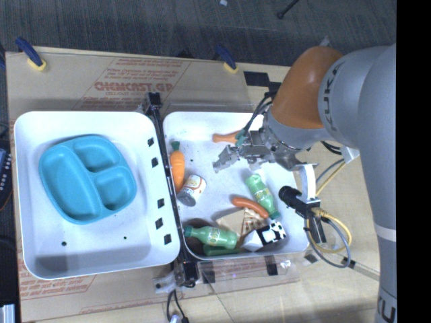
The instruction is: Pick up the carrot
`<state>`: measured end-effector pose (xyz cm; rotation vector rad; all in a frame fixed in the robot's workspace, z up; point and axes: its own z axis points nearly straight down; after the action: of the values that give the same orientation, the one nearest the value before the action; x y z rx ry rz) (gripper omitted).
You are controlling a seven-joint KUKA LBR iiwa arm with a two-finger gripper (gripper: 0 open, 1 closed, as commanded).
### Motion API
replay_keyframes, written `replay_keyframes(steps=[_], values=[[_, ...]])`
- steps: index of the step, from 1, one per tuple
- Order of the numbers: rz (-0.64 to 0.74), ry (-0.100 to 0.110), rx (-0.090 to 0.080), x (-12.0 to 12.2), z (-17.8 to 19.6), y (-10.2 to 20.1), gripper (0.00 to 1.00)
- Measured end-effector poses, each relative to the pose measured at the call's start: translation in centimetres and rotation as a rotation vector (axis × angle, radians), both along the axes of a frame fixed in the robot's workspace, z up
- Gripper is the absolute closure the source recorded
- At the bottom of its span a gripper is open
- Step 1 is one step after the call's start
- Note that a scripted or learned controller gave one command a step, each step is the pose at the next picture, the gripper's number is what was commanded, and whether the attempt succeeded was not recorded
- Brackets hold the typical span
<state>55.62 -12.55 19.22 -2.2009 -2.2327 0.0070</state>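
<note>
Right bin (202,123): carrot (177,168) w/ end effector (225,159) near.

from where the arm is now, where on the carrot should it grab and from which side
Grip the carrot across its thick orange middle, coming straight down from above. It lies flat, lengthwise along the right bin's left wall, green top toward the far end. The wall sits tight on one side and a small can crowds its near tip, so a side approach looks blocked. The gripper hangs over the bin to the carrot's right.

Dark, perhaps carpeted floor (135,12)
</note>
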Motion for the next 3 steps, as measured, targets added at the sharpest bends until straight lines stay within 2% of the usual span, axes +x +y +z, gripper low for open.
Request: replay_keyframes(steps=[1,2,3], values=[[-0.311,0.001,-0.005,4.1,-10.2,3.2,0.0],[-0.534,-0.001,-0.005,5.5,-10.0,3.3,0.0],[-0.526,0.004,-0.001,5.6,-9.0,3.5,1.0]])
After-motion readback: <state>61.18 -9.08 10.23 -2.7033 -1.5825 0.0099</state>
